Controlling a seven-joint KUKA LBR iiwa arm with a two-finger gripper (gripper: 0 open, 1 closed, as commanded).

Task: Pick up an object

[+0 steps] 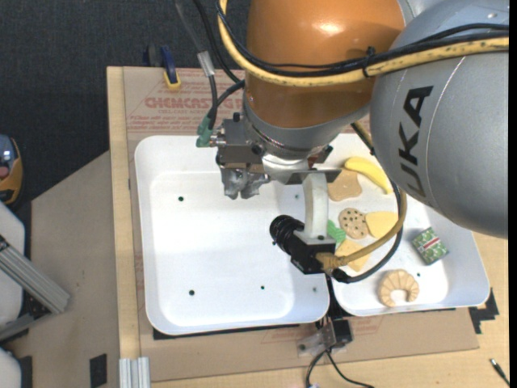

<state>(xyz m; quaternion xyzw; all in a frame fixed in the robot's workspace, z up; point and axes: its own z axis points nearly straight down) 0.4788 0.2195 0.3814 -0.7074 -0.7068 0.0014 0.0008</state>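
The banana [367, 172] lies at the far side of the bin at the view's right [462, 285], partly hidden by the arm. Just beside it is a light brown flat piece [346, 187], perhaps bread. Nearer to the camera a round cookie [353, 222] touches a yellow wedge [386, 223]. A small green box [429, 245] lies apart from them towards the right wall, and a croissant [399, 287] lies near the front rim. The tool [241, 183] is over the far part of the bin at the view's left [153, 217], well apart from all these things. I cannot tell whether the tool is spread or pressed together. Both bins stand on the brown table [121, 144].
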